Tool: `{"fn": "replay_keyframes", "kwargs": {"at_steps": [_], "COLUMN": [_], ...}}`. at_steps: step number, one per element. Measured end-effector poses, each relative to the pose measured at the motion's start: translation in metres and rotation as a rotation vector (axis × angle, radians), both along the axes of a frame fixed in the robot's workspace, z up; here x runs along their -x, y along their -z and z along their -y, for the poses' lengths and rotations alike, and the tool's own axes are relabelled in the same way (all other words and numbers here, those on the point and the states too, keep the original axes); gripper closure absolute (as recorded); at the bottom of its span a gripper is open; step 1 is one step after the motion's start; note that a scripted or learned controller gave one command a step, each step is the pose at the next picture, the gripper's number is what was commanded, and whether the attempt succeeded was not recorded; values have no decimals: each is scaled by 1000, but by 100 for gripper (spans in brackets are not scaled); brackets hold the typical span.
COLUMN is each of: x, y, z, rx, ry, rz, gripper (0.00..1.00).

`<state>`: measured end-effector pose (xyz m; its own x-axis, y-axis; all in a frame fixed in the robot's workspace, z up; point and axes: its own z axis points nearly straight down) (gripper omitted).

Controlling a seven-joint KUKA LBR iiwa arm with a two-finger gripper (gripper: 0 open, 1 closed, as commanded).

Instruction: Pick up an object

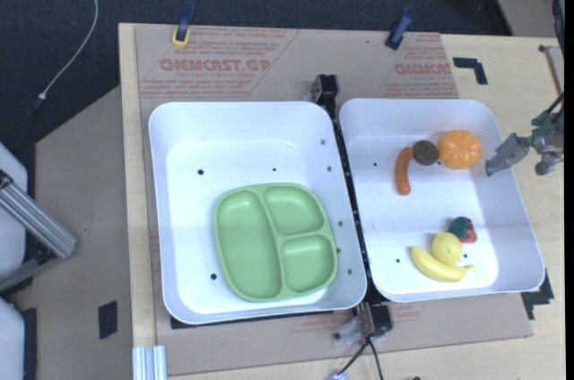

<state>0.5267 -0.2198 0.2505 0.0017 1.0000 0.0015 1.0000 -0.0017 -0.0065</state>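
Gripper (pixel 520 156) is sitting at the right rim of the right bin (pixel 511 217), fingers spread apart and grasping nothing. It is hanging just beside the orange fruit (pixel 459 149), not touching it.

Candidate objects are all lying in the right bin: orange fruit at the upper right, a small brown round item (pixel 425 152) touching its left side, a red-orange sausage shape (pixel 404 171) just left of that. Near the front wall a yellow lemon (pixel 447 246) is resting against a banana (pixel 438 266), with a strawberry (pixel 463 229) touching the lemon. Left bin (pixel 179 217) is holding a green divided plate (pixel 274 240).

Risks, as judged: the orange is round and wide, so the fingers may be slipping off or pushing it into the brown item. The bin wall is close, so a finger could be catching the rim. The front cluster is packed tight, so a grasp there may be nudging neighbours instead of closing cleanly
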Motion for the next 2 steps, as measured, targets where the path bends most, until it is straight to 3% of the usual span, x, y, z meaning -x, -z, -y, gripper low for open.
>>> {"fn": "replay_keyframes", "kwargs": {"at_steps": [1,2], "x": [-2,-1], "y": [-3,46], "z": [0,-10], "rx": [2,1], "ry": [-2,-1], "rz": [7,5], "gripper": [0,0]}}
